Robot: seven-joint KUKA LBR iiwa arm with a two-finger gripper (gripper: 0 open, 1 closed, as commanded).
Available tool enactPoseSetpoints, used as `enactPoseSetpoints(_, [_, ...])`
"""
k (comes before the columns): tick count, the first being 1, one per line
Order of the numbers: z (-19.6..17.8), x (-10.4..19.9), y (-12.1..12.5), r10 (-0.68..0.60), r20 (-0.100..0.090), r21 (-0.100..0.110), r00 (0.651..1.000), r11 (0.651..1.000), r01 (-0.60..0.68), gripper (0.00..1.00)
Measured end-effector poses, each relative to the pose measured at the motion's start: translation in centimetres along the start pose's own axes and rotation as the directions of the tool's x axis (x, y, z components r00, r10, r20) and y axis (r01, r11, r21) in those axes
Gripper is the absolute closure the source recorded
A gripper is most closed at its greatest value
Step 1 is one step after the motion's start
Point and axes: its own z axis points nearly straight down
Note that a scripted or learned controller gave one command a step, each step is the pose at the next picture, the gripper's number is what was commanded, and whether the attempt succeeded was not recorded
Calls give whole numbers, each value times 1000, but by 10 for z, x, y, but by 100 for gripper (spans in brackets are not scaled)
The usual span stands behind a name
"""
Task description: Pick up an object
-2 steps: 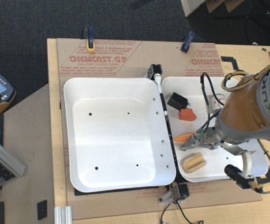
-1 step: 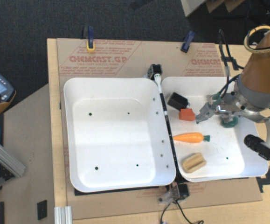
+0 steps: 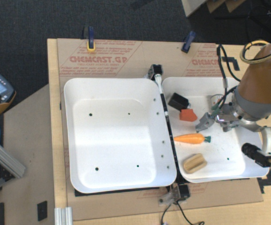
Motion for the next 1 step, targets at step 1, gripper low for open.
enactPoseSetpoints(1, [86,20,-11,-1,-1,-2,1000,1000,1,0])
